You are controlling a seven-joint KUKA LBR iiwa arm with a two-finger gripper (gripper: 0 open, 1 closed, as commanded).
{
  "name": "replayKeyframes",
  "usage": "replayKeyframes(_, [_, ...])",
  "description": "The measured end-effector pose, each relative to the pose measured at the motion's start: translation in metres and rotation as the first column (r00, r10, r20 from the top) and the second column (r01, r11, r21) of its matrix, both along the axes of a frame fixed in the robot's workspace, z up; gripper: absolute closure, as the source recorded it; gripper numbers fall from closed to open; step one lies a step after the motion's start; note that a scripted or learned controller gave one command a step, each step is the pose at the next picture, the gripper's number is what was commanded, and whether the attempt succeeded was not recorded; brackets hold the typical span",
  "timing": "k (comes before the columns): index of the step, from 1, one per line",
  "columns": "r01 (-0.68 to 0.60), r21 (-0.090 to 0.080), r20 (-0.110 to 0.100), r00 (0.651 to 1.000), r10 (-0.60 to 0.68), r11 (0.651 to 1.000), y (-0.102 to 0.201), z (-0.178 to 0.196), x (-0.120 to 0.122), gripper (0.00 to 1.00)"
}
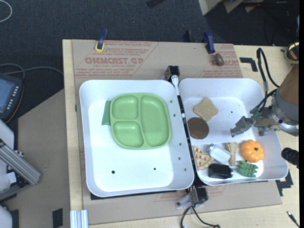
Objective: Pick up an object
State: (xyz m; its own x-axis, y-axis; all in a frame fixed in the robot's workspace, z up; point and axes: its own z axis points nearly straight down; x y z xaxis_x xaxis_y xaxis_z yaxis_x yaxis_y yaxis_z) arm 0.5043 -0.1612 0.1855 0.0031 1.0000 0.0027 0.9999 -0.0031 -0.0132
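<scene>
Since the gripper [243, 125] hangs at the right of the frame over the right bin [223, 87], its jaws look spread and hold nothing, though you can't judge the gap exactly. The nearest object is the orange pumpkin [251, 150], just below it at lower right, touching the green toy [248, 168]. Centre over the pumpkin's crown, come straight down, and close gently so the round body doesn't squirt sideways into its neighbours

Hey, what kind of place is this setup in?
Probably a robotics lab workbench: two white bins sit on a board held by clamps, a robot arm reaches in above toy food such as a small pumpkin, and cables run across dark carpet.
</scene>
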Motion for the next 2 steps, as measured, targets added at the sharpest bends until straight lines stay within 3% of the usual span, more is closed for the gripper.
replayKeyframes(1, [-0.003,-0.003,0.013,1.0,0.003,1.0,0.0,0.006,0.003,0.0])
replayKeyframes(2, [-0.002,-0.001,0.009,1.0,0.002,1.0,-0.007,-0.039,0.004,0.0])
